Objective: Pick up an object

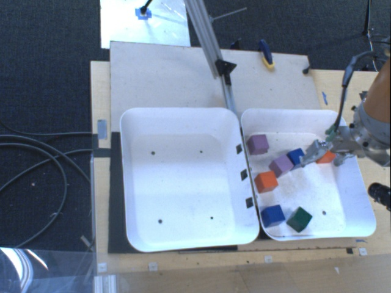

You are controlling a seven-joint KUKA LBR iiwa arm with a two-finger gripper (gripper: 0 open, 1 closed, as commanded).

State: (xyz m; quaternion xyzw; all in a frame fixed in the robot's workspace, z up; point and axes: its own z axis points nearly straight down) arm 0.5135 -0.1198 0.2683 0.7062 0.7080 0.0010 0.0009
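Taking the right bin (351,221) as my landmark, I read its load from the left wall across. A purple cube (258,143) sits up by the left wall, an orange cube (266,180) lies below it, and a blue cube (272,215) rests near the front left corner, with a green cube (299,219) just beside it. Nearer the middle, a lilac cube (281,165) touches a second blue cube (296,157). My pincer (315,151) hangs just right of that blue cube, tips pointing left toward it, and something orange (326,158) shows just behind them. I cannot tell whether I am clenched or released. The nearest target, I judge, lies leftward, a short reach.
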